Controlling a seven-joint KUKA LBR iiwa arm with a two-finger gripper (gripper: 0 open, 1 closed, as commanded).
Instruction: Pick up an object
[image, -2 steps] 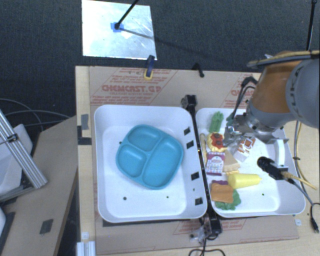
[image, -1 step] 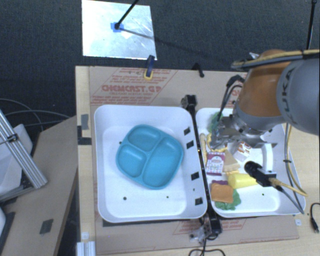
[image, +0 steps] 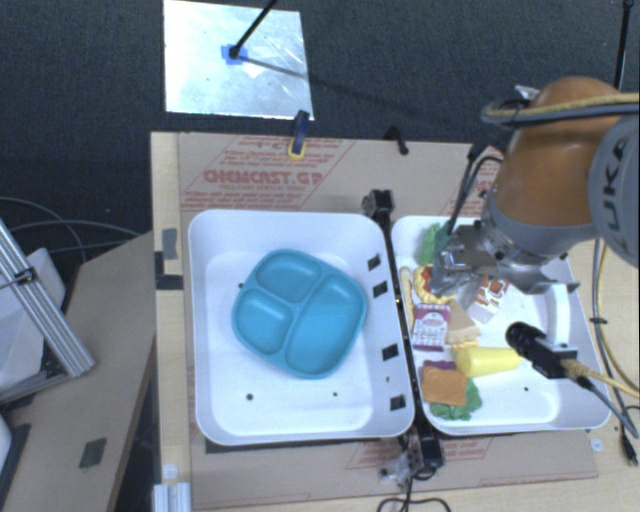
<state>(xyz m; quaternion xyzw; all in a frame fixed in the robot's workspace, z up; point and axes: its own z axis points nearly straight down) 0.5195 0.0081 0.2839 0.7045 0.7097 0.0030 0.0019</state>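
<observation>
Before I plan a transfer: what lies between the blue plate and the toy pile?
In the camera view, bare white bin floor, then the black-clipped divider separate the blue plate from the toy pile.

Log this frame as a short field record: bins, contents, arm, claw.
left bin: holds a blue divided plate
right bin: pile of small toy food items, including a yellow piece and an orange-brown piece
arm: over the right bin
claw: low over the pile; finger state unclear
held object: none visible
</observation>
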